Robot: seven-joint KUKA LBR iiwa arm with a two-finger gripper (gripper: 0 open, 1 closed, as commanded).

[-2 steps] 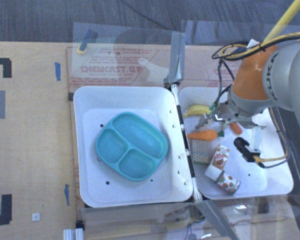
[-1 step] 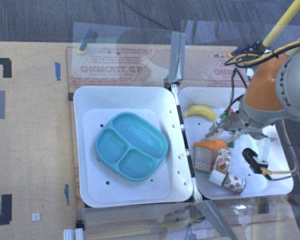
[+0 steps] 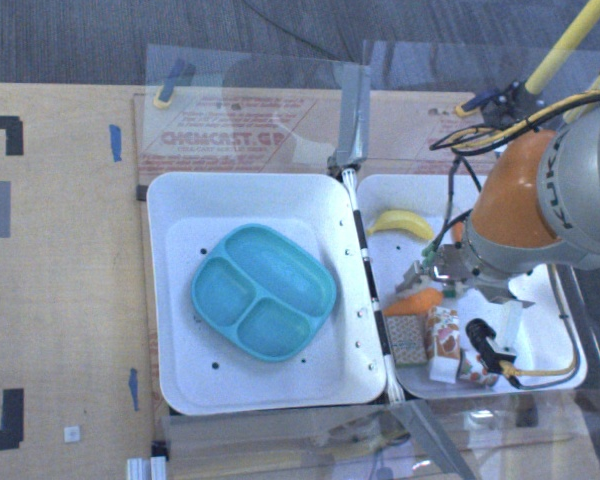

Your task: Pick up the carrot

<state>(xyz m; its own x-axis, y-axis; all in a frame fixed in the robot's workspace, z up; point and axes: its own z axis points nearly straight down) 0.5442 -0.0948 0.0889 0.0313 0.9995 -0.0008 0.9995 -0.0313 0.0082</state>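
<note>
The carrot point(image 3: 416, 302) is a short orange piece lying in the right bin point(image 3: 570, 353), close to that bin's left wall. My gripper point(image 3: 427, 273) hangs right over the carrot's upper end, at the tip of the grey and orange arm that covers the bin's middle. Whether it touches the carrot cannot be made out from this angle. Nothing is visibly lifted.
A yellow banana point(image 3: 401, 225) lies at the back of the right bin. A brown packet point(image 3: 407, 339) and a white carton point(image 3: 443, 345) sit just in front of the carrot. In the left bin point(image 3: 180, 208) rests a blue divided plate point(image 3: 264, 290).
</note>
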